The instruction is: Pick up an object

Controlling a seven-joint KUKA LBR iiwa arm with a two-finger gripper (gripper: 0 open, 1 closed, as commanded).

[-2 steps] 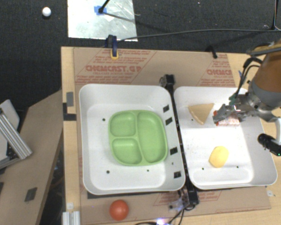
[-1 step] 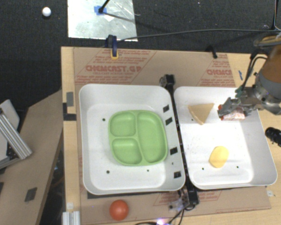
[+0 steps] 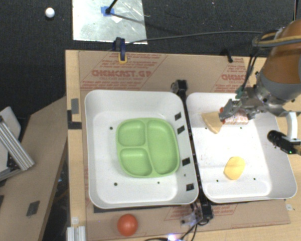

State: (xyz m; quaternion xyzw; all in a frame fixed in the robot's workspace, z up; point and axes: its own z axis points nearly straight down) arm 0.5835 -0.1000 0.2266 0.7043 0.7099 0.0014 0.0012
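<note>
The right white bin point(image 3: 271, 185) holds a tan wedge-shaped piece point(image 3: 211, 123) near its far left corner and a yellow rounded object point(image 3: 234, 168) near its front middle. My gripper point(image 3: 235, 112) hangs low over the far part of this bin, just right of the tan wedge and touching or nearly touching its edge. A small red and white patch point(image 3: 237, 119) shows right under the gripper; whether it is a held thing is unclear. The yellow object lies apart, well in front of the gripper.
The left white bin point(image 3: 98, 134) bears a green divided plate point(image 3: 147, 146). A red ball point(image 3: 127, 224) lies on the bench in front of the bins. The grey and orange arm point(image 3: 286, 59) comes in from the far right.
</note>
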